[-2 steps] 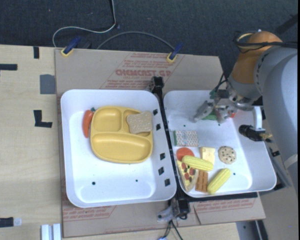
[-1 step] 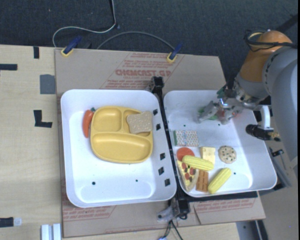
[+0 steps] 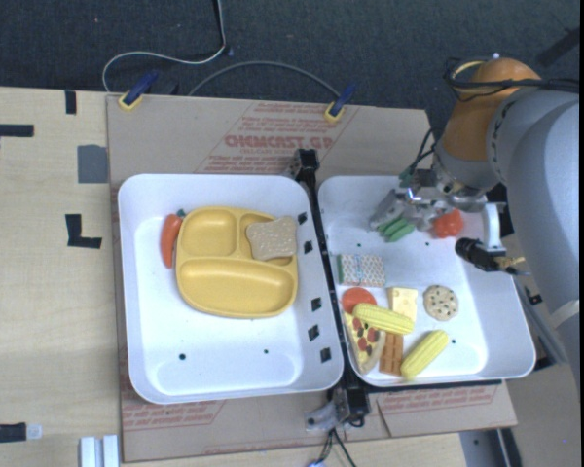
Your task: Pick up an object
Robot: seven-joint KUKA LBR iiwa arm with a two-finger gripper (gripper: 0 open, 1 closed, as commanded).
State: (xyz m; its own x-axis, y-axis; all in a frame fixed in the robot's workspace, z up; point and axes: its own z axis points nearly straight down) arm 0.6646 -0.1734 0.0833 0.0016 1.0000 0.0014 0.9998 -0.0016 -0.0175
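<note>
The right bin [image 3: 467,358] holds several toy foods. A green pod-like piece [image 3: 400,230] and a red tomato [image 3: 449,224] lie at its far side. My gripper [image 3: 397,212] hovers low right over the green piece, at the bin's upper middle, and partly covers it. Nearer the front lie a checkered cracker [image 3: 362,269], a red slice [image 3: 358,298], two yellow corn cobs [image 3: 383,317] [image 3: 421,351], a cheese square [image 3: 403,303], a cookie [image 3: 440,303] and a pizza slice [image 3: 368,342].
In the left bin [image 3: 224,368] sits a yellow divided tray [image 3: 236,280] with a toast slice [image 3: 273,238] on it and an orange carrot [image 3: 168,239] beside it. A black divider clip line [image 3: 316,261] runs between the bins. The grey arm [image 3: 545,193] fills the right side.
</note>
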